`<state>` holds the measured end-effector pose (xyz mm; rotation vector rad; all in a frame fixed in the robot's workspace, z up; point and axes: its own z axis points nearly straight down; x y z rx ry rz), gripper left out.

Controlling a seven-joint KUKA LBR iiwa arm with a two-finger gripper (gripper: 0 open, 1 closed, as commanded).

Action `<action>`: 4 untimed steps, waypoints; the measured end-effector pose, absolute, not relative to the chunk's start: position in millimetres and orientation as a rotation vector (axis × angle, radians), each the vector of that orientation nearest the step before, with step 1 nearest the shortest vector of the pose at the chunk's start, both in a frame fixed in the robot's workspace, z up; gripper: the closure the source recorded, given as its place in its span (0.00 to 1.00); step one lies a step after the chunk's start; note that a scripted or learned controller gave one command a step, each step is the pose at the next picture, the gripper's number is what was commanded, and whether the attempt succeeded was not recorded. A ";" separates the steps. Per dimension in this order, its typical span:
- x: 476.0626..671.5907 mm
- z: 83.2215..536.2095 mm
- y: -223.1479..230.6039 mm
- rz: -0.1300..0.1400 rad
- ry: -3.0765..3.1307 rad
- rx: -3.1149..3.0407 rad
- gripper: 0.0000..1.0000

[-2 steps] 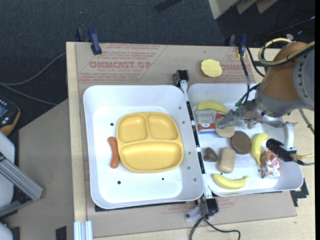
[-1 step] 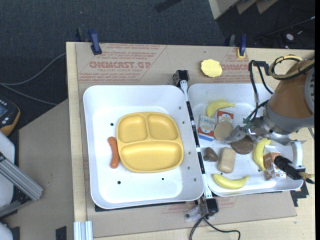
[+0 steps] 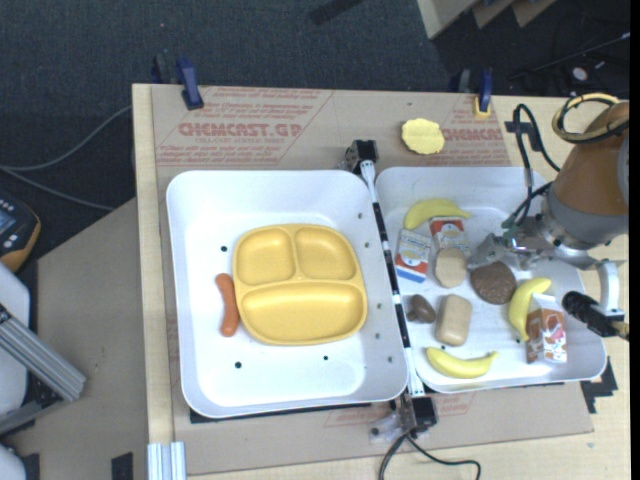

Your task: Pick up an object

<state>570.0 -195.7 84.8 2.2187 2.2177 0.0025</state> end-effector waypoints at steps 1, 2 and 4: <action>478.5 87.4 -216.2 0.005 2.214 2.222 0.00; 552.6 84.6 -110.3 0.005 2.229 2.208 0.00; 653.5 77.9 -120.0 -0.061 2.251 2.241 0.00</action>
